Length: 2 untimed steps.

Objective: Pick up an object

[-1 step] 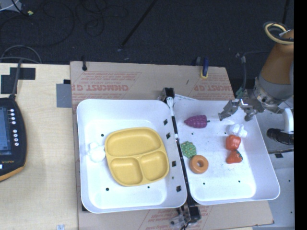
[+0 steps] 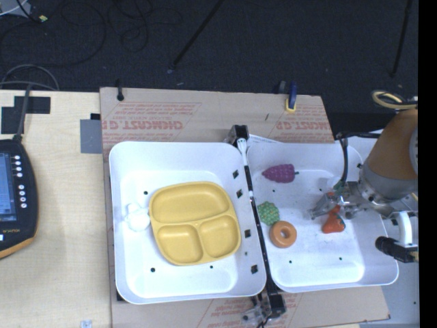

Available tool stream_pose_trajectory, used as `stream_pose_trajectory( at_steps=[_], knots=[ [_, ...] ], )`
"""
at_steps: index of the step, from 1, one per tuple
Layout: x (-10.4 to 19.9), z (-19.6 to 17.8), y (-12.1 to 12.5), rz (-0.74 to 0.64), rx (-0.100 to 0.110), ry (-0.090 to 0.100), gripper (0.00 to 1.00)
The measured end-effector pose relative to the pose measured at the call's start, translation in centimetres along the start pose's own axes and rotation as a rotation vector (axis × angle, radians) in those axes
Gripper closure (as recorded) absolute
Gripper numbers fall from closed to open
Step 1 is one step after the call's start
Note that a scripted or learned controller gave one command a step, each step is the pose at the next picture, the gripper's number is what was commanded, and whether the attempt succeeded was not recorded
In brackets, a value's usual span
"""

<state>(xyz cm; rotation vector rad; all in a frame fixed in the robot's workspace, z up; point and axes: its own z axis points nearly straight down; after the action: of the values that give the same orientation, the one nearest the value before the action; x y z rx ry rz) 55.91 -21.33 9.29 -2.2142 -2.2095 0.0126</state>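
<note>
The left bin (image 2: 130, 183) holds a yellow divided plate (image 2: 193, 222). In the right bin (image 2: 369, 268) lie a purple toy (image 2: 278, 173), a green toy (image 2: 267, 212) and an orange ring (image 2: 283, 234). Furthest right, the gripper (image 2: 332, 207) is low over a red-orange toy (image 2: 334, 223); whether it is spread or pinching I cannot tell. Nothing looks lifted yet, so the pick remains undone.
</note>
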Motion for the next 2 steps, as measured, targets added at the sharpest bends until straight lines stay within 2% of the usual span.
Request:
stream_pose_trajectory(
  at_steps=[1,2],
  knots=[
    [-0.2,-1.6,0.4,0.003,-0.012,-0.002,1.00],
    [10.3,-0.7,2.0,-0.011,-0.011,0.003,1.00]
  ],
)
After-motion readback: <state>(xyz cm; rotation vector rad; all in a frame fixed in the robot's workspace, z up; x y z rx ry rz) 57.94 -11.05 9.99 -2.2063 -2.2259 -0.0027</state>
